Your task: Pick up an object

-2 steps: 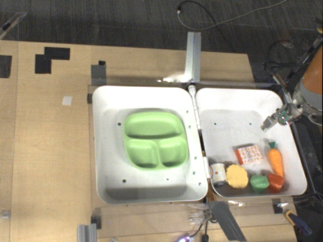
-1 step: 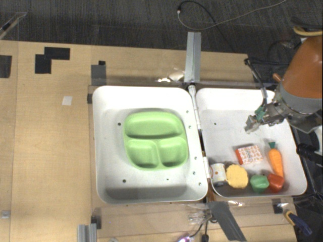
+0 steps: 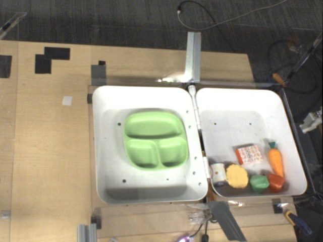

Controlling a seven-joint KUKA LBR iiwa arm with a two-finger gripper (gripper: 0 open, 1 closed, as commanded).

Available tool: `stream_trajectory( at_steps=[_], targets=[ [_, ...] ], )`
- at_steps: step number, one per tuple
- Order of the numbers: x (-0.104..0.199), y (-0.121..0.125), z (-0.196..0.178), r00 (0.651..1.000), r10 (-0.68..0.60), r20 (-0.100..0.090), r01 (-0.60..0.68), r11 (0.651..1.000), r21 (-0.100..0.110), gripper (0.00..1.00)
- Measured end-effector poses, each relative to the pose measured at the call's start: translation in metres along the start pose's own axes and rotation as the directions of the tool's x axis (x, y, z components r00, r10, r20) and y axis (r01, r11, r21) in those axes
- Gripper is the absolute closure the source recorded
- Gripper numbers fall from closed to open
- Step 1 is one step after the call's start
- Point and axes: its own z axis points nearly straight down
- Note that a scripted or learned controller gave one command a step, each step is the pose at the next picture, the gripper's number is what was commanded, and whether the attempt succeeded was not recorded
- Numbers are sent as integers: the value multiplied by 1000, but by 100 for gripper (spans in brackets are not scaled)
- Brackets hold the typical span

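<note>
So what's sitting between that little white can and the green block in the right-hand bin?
A round yellow toy lies between the white can and the green block, along the right bin's near wall in the camera view.

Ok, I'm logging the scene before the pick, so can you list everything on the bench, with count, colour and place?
bins: 2, white, side by side on the bench
tray: 1, green, three compartments, middle of the left bin
packet: 1, red and white, right bin, near side
carrot: 1, orange with green top, right bin, right of the packet
can: 1, white, near-left corner of the right bin
yellow toy: 1, right of the can
green toy: 1, right of the yellow toy
red toy: 1, below the carrot
</note>
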Motion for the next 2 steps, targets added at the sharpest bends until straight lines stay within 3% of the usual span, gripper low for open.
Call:
stream_trajectory(
  at_steps=[1,2],
  targets=[
    [40,77,58,989,145,-3,-145,989,4,100],
    [-25,81,-10,912,410,0,-410,912,3,100]
  ],
)
